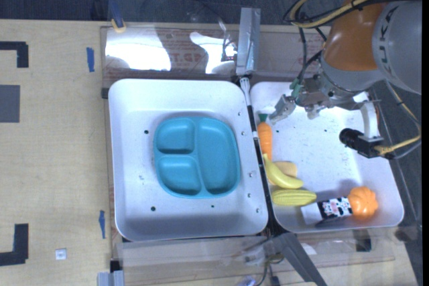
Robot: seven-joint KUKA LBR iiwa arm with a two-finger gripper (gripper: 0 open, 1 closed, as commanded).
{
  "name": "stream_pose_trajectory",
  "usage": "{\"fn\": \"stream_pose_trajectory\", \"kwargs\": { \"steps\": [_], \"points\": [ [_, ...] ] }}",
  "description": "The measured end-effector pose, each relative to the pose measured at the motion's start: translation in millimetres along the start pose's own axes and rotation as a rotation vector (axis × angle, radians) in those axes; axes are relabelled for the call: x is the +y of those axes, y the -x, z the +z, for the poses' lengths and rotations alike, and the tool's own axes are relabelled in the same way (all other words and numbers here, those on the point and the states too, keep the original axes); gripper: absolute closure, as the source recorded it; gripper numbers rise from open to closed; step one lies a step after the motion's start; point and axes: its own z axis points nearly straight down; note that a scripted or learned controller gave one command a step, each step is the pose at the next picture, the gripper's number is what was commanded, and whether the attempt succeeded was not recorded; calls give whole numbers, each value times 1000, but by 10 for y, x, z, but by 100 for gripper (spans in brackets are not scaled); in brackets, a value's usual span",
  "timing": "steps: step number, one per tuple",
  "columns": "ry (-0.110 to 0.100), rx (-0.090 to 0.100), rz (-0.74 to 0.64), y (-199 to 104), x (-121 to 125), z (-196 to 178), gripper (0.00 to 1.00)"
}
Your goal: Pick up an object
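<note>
Two bins (127, 211); one plate (196, 155); perhaps six toy foods (281, 175).

A pale wooden bench (53, 164), marked with black corner brackets and short strips of blue tape, carries two shallow white bins set side by side and touching along their inner edges. The left bin (127, 197) sits near the bench's middle, the right bin (385, 177) at its right end. A clear plastic panel (167, 43) lies behind the left bin.
</note>
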Motion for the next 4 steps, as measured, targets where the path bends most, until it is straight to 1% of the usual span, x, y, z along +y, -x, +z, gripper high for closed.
{"fn": "stream_pose_trajectory", "kwargs": {
  "steps": [1, 2, 3, 4],
  "points": [
    [-9, 1, 19, 39, -887, 30, 0],
    [-1, -2, 100, 540, -1309, 996, 0],
    [-6, 1, 96, 326, -584, 972, 0],
    [-2, -2, -121, 578, 128, 920, 0]
  ]
}}
